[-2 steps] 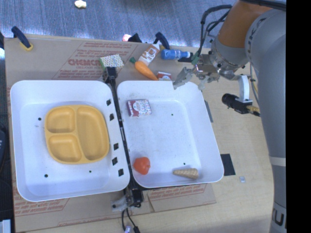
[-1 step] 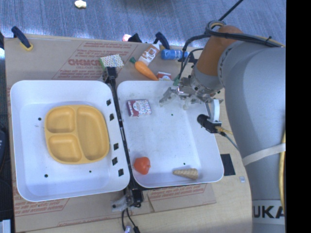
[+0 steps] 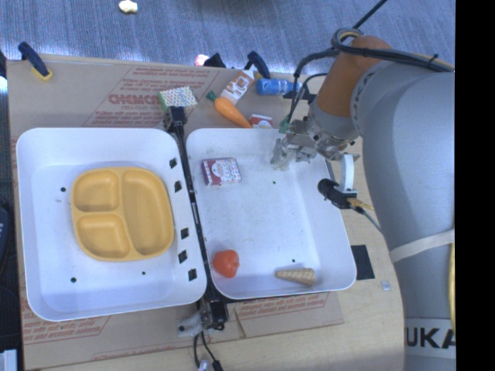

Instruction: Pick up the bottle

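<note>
A small bottle [image 3: 237,88] with a white label and an orange end lies on the cardboard behind the right bin, outside it. My gripper [image 3: 283,154] hangs over the back right part of the right bin [image 3: 334,242], low over the bin floor. It is to the right of the bottle and nearer the front, apart from it. I see nothing held in the gripper.
In the right bin lie a red and white packet [image 3: 221,171], a tomato [image 3: 226,263] and a cone [image 3: 297,275]. A carrot [image 3: 230,111], a blue object [image 3: 271,86] and a small patterned box [image 3: 178,97] lie near the bottle. The left bin [image 3: 31,207] holds a yellow divided plate [image 3: 121,212].
</note>
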You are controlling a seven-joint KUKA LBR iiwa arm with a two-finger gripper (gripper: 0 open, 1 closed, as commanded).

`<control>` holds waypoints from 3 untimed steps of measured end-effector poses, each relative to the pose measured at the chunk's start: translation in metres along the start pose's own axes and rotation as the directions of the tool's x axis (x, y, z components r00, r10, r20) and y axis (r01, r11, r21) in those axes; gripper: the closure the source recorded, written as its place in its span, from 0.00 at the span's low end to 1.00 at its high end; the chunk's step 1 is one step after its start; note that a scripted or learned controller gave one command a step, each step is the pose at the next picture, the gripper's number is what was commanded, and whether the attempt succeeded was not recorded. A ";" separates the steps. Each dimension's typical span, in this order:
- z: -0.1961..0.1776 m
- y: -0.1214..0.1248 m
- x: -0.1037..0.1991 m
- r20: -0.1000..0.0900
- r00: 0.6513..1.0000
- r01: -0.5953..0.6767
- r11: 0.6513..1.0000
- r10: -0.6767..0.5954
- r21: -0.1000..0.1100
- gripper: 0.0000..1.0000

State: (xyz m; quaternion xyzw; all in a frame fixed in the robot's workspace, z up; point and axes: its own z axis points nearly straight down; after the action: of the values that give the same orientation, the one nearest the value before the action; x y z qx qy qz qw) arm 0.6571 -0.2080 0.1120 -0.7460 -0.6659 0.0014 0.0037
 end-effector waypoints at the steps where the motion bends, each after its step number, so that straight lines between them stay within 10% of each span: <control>1: -0.009 -0.070 0.086 0.002 1.000 -0.024 1.000 0.024 -0.002 1.00; 3: -0.077 -0.203 0.173 0.002 0.874 -0.487 0.874 0.487 0.000 1.00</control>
State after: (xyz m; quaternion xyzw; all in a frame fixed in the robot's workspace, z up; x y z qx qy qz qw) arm 0.4752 -0.0135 0.1909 -0.8895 -0.4569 0.0031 0.0030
